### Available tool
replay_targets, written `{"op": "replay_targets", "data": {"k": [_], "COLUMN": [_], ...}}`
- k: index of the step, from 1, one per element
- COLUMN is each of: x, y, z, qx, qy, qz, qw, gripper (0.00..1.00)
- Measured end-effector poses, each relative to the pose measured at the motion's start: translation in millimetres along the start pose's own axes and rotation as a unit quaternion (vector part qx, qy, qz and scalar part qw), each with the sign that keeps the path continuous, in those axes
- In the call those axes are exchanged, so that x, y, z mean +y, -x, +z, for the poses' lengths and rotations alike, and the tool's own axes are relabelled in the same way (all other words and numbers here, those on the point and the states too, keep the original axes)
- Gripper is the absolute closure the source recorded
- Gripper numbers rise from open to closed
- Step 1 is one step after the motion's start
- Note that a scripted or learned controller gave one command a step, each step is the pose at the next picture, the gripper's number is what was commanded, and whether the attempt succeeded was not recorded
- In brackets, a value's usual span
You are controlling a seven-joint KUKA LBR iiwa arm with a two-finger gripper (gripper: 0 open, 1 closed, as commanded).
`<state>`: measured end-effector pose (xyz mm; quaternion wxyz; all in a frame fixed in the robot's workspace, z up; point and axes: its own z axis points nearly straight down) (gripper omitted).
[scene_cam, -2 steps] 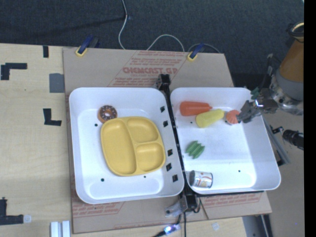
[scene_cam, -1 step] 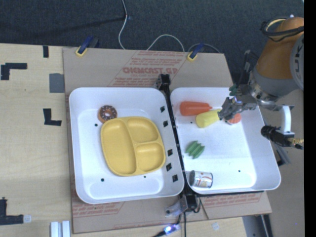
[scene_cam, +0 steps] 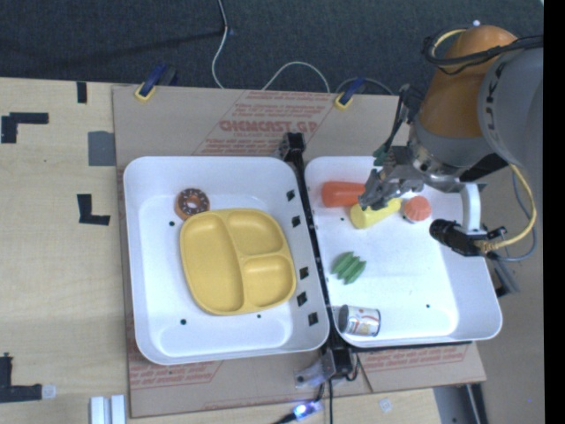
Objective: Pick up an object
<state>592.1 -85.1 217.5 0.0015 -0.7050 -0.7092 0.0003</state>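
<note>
My gripper [scene_cam: 380,194] hangs over the back of the right bin [scene_cam: 441,316], directly above a yellow block-like piece [scene_cam: 377,215] whose upper edge it partly covers. Whether it touches the piece I cannot tell. Just left of it lies an orange carrot-shaped item [scene_cam: 338,193], and just right of it an orange-red ball [scene_cam: 417,208]. A green pod-like item [scene_cam: 349,267] lies mid-bin. A silver can [scene_cam: 360,321] lies on its side at the front left corner.
The left bin [scene_cam: 150,325] holds a yellow divided plate [scene_cam: 237,261] and a chocolate doughnut [scene_cam: 191,203] at its back left. A black divider [scene_cam: 305,237] runs between the bins. A black fitting with cables [scene_cam: 459,235] juts off the arm over the right bin.
</note>
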Motion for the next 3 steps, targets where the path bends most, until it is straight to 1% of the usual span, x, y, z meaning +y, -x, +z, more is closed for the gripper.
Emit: {"op": "replay_targets", "data": {"k": [1, 2, 3], "x": [22, 47, 62], "y": [-44, -99, -146], "z": [-8, 0, -13], "qx": [0.000, 0.000, 0.000], "qy": [0.001, 0.001, 0.001], "qz": [0.000, -0.001, 0.000], "qw": [1.0000, 1.0000, 1.0000], "gripper": [1.00, 1.00, 1.00]}}
